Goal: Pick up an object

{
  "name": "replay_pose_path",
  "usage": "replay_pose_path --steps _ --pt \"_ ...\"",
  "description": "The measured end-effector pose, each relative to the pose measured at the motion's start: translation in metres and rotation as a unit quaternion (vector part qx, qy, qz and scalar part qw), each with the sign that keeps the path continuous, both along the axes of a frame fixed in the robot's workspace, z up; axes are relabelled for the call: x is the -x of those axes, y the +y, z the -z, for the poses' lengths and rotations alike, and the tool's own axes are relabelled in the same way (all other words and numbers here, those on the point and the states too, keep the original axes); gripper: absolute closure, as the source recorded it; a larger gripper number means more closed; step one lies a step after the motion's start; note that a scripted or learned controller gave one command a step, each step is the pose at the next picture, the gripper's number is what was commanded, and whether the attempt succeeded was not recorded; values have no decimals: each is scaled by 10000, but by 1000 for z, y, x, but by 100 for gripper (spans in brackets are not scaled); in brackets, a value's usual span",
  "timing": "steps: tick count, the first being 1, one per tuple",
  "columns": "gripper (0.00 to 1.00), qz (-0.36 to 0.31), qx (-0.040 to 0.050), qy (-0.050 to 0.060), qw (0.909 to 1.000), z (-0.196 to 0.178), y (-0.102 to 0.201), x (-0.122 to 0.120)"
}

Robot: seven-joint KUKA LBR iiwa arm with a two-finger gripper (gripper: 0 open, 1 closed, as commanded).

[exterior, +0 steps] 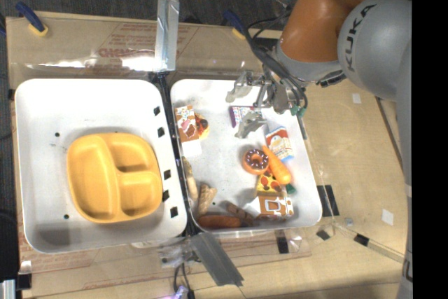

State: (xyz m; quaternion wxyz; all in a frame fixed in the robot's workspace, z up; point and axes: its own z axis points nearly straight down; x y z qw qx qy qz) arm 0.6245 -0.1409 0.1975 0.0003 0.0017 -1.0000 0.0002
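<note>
Metal pincer (250,108) over right bin (217,91), purple packet (240,113) just beneath, grip state impossible to tell

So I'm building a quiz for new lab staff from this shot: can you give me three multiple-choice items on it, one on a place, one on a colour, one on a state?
1. Where does the divided tray lie?
A. left bin
B. right bin
C. on the bench

2. What colour is it?
A. blue
B. yellow
C. green

3. Where is the hand?
A. over the left bin
B. off the bench
C. over the right bin's far end

Key: 1 A, it fills the left bin's floor; 2 B, it is plain yellow; 3 C, it hangs above the toy food.
</note>
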Motion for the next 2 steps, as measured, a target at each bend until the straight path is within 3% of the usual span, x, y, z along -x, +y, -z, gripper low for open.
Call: replay_pose_path --steps 1,2 --pt "0 394 1 -4 9992 106 -43 45" --pt "0 141 -7 1 9999 105 -21 98"
